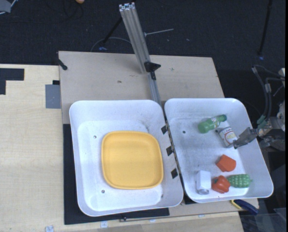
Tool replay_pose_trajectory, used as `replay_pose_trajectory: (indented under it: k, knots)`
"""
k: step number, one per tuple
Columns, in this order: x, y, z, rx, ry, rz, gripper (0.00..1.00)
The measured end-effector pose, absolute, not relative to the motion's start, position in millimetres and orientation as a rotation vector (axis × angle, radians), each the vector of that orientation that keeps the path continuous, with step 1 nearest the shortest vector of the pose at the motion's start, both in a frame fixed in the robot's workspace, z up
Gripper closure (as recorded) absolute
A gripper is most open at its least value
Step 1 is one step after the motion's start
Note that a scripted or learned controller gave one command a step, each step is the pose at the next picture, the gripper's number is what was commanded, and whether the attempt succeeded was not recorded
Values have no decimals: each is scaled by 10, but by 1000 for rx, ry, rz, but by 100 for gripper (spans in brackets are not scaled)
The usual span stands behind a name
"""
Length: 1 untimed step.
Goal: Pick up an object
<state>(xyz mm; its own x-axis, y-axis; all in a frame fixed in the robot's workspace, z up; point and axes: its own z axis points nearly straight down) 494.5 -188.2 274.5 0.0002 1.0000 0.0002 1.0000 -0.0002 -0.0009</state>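
Camera view shows you the gripper low at the right bin's right wall, arm slanting in, small bottle touching its tip, green bottle just left.

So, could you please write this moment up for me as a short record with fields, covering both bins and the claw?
left bin: holds a yellow plate, lying flat
right bin: green bottle, small white jar, orange block, white box, red pepper, green corn-like toy
claw: at the right bin's right edge, beside the small white jar
claw holding anything: not visible
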Motion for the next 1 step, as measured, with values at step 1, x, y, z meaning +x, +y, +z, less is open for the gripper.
replay_pose_trajectory:
  k: [1]
  knots:
    - [4979,-1905,2311,-2218,-2219,3,0]
